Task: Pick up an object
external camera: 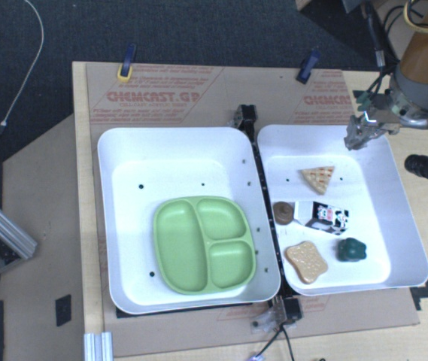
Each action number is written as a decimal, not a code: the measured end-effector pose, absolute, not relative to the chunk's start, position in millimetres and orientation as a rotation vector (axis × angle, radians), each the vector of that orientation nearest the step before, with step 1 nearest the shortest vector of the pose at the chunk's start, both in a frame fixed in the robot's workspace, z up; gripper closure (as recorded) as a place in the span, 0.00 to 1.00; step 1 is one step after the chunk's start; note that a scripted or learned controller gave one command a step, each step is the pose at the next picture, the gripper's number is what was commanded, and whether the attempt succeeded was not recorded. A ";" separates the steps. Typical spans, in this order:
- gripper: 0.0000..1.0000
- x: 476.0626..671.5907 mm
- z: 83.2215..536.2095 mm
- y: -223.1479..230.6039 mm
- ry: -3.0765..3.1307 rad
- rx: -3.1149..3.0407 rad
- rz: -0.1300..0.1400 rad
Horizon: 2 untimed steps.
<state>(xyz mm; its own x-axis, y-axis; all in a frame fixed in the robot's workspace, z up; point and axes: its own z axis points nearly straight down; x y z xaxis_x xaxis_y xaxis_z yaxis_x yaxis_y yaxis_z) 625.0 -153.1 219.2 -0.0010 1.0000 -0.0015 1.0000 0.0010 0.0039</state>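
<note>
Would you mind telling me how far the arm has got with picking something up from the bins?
Done: nothing yet looks picked; the pizza slice, milk carton, cookie, toast and green broccoli all lie in the right bin.
In hand: the gripper sits over that bin's far edge, nothing visible between its fingers.
Left: moving over an item, descending, grasping and lifting.

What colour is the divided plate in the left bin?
Light green, all three compartments alike; the camera view shows it plainly.

We count two white bins (116, 201), and one green divided plate (202, 244) in the left one. In the right we tally five small items: pizza slice (317, 177), brown disc (283, 213), black-and-white carton (327, 216), toast (305, 262), green piece (351, 250).
</note>
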 end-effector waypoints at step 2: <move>1.00 583.1 237.2 -50.8 2.230 2.218 0.001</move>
